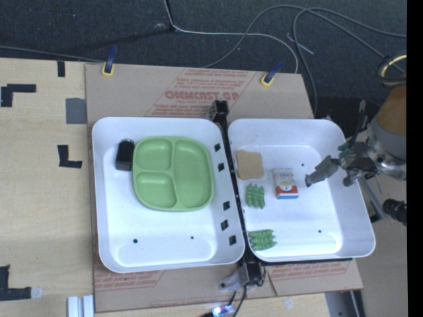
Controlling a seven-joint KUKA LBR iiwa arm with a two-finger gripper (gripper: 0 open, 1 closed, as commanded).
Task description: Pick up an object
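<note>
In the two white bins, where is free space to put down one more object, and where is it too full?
Free: the left bin floor in front of the green tray, and the right bin between the small carton and its right wall. Crowded: along the divider, with the tan square and two green pieces.

Open white floor across the right bin's far and right parts; tan block, small carton and two green pieces crowding its left side.
</note>
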